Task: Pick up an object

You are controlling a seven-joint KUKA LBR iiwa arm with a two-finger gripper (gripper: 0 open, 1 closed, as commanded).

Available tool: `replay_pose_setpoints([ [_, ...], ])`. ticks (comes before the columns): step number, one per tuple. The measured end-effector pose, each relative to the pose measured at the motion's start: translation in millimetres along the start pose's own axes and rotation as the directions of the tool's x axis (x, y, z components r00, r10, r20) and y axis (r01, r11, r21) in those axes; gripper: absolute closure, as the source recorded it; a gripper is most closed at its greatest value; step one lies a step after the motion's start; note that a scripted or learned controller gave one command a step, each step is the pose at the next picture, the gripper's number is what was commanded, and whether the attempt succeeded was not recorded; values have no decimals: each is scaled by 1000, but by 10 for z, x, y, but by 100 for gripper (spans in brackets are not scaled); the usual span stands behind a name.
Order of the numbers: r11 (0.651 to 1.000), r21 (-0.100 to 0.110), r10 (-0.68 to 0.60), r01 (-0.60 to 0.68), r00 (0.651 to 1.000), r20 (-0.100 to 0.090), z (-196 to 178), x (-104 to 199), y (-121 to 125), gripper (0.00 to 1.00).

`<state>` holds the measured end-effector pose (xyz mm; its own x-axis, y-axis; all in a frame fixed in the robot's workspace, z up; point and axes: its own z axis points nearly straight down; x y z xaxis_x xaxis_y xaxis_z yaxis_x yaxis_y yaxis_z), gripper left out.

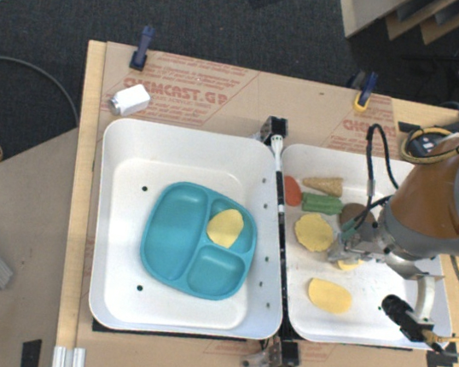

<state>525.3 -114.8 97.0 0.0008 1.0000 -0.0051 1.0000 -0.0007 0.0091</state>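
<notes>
- The likely target is judged to be the round yellow piece, lying flat in the right bin close to the divider between the bins; the gripper is lowered just beside its right edge, apparently at the bin floor.
- Whether the claw is released, clenched or grasping anything cannot be told: its tip is hidden under the wrist and cabling, and nothing is seen held.
- A small yellow scrap is seen at the gripper's foot; whether it is touched cannot be told.
- Other candidates lie loose in the same bin: an oval yellow piece nearer the camera, and a green piece, a red piece and a tan cone grouped along the far side.
- The loose scatter is judged to leave approach room from above.
- In the left bin a teal divided plate is set, with a yellow slice in its upper right compartment, well apart from the arm.
</notes>
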Motion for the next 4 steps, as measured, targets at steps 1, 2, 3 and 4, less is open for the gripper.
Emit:
replay_pose_setpoints([
  [1,1000,-6,2,-2,1000,3,-112,-10,13,100],
  [2,1000,-7,-8,8,1000,-6,-1719,554,-240,100],
  [3,1000,11,-8,8,1000,-9,-1753,1127,-450,100],
  [4,1000,-12,-9,9,1000,-10,-3346,1560,-415,100],
])
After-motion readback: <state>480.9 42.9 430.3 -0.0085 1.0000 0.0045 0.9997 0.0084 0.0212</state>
